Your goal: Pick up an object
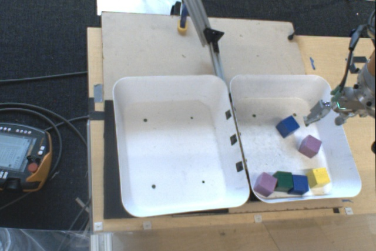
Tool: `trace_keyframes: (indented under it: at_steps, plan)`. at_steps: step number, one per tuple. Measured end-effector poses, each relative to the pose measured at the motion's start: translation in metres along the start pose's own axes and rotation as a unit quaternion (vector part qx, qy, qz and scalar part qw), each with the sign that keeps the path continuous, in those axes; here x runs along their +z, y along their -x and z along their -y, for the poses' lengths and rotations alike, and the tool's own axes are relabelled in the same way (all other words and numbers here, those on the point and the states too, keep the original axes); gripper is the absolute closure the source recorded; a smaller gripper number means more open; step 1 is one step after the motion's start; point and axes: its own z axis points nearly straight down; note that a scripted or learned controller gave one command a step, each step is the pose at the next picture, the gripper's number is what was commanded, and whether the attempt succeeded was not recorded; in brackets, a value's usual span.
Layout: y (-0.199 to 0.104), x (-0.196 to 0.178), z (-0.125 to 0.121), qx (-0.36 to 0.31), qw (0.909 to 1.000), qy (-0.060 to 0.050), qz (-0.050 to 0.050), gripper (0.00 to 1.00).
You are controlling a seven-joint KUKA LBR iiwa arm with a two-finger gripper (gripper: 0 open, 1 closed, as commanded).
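bins white | blocks: blue, purple, purple, green, blue, yellow

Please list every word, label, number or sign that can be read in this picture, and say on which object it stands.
No text can be read.
Handheld controller at the left edge: its screen shows rows too small and blurred to read.
Blocks in the right bin, such as the blue block: plain faces, no marks.

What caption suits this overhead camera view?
Robot gripper hovers above right bin holding six coloured blocks, near the blue one.
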Motion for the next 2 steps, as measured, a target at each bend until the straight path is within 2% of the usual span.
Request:
trace_keyframes:
  at_steps: [1, 2]
  plan:
    - [0.025, 0.173, -0.057, 0.000, 1.0000, -0.002, -0.001, 0.00]
    - [0.026, 0.158, -0.058, 0.000, 1.0000, 0.001, 0.000, 1.00]
